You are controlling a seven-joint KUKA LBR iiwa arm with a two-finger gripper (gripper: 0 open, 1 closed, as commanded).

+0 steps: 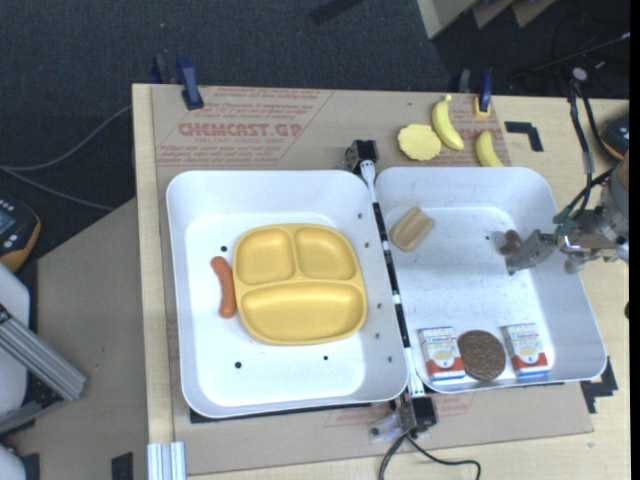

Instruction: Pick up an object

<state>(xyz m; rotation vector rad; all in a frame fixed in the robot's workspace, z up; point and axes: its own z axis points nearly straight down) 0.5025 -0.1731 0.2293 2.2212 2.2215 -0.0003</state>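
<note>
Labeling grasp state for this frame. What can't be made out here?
- Claw: blurred and small in the camera view; open or shut unclear.
- Arm: cut off by the right edge.
- Two small cartons in the right bin: print too small to read.

The pale wooden worktop point(250, 128) carries two white bins side by side, left bin point(200, 368) and right bin point(570, 328), with two toy bananas point(447, 123) and a yellow slice point(419, 142) at upper right.
</note>
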